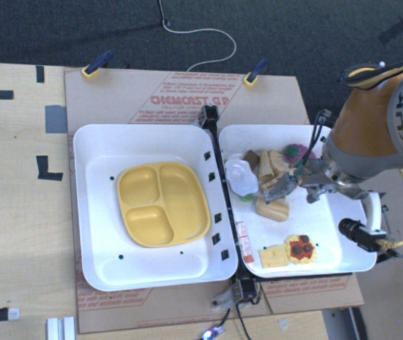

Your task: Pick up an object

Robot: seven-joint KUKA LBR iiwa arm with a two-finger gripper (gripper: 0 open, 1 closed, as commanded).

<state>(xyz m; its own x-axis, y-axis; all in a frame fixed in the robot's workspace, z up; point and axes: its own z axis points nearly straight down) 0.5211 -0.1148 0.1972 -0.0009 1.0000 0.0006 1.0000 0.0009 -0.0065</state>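
Cardboard sheet (187,101) under both bins on wooden bench (17,211); dark carpet (66,13) behind; pincer (280,187) state unclear.

The arm (371,129) is a thick rounded body with a broad orange band above a grey wrist section, thin black cables running along it, and a slim metallic grey claw (280,187) at its tip.
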